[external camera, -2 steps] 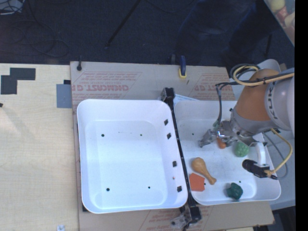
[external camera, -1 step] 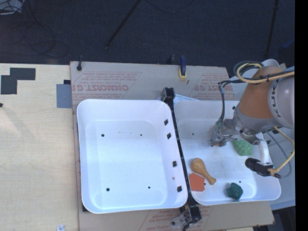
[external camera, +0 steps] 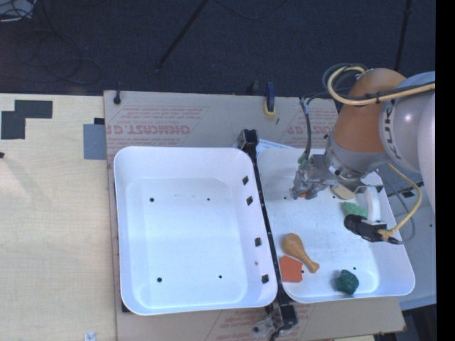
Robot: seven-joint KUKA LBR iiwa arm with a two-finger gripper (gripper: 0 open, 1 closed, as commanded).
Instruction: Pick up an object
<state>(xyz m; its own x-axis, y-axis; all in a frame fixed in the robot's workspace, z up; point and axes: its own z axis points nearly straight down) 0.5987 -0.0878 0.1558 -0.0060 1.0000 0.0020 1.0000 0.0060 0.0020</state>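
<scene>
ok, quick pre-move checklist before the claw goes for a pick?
1. Targets in the right bin: ok. The tan drumstick toy, orange block and dark green lump lie near its front.
2. Targets separable: not ok. The drumstick toy touches the orange block; the dark green lump lies apart.
3. Claw position: not ok. It is over the back of the bin, away from these objects.
4. Claw opening: cannot tell.
5. Light green piece reachable: cannot tell, it is partly hidden by the arm.
</scene>
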